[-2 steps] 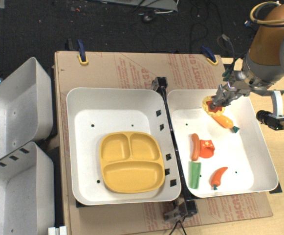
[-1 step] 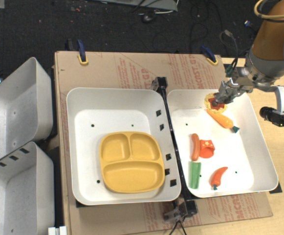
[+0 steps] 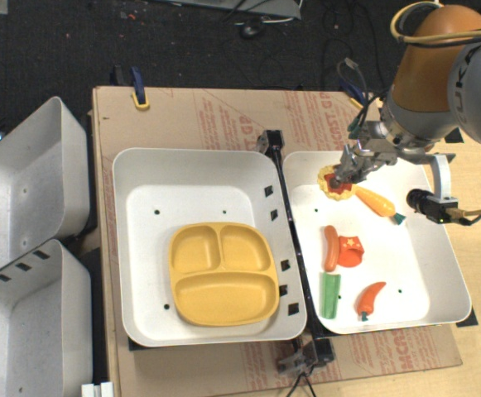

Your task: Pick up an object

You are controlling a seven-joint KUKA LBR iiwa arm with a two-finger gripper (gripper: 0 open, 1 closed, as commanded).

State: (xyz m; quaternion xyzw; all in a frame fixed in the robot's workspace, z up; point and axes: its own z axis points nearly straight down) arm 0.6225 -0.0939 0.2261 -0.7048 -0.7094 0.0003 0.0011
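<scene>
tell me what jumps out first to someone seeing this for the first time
The yellow divided tray stands out most, sitting in the left bin. Next comes the grey arm with its orange band, reaching in from the right so that its gripper is down over a small red and yellow toy at the back of the right bin. Bright toy foods lie scattered nearby, including a yellow-orange carrot and a red pepper.

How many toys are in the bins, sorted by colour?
Yellow: 2, the divided plate in the left bin and a small yellow-and-red piece under the gripper.
Orange: 1, the carrot-like piece.
Red or red-orange: 3, the sausage shape, the chunky red piece and the chili.
Green: 1, the stick.
Total: 7
</scene>
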